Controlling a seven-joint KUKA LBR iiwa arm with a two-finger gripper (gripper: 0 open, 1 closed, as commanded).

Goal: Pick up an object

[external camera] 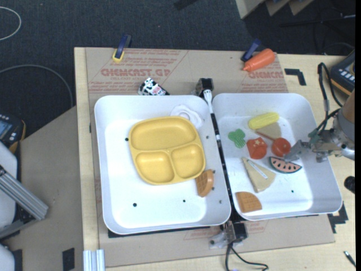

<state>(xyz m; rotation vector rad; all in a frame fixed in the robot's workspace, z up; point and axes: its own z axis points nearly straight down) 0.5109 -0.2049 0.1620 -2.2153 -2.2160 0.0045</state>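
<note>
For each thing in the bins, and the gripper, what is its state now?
Yellow tray: upright in left bin, compartments bare.
Bread piece: leaning at the tray's edge.
Corn: lying in right bin.
Tomato: in right bin, free.
Watermelon slice: flat, free.
Gripper: low at right bin's edge, holding nothing visible.

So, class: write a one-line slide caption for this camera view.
Gripper reaches toward toy foods in the right white bin; a yellow divided plastic plate fills the left.
</note>
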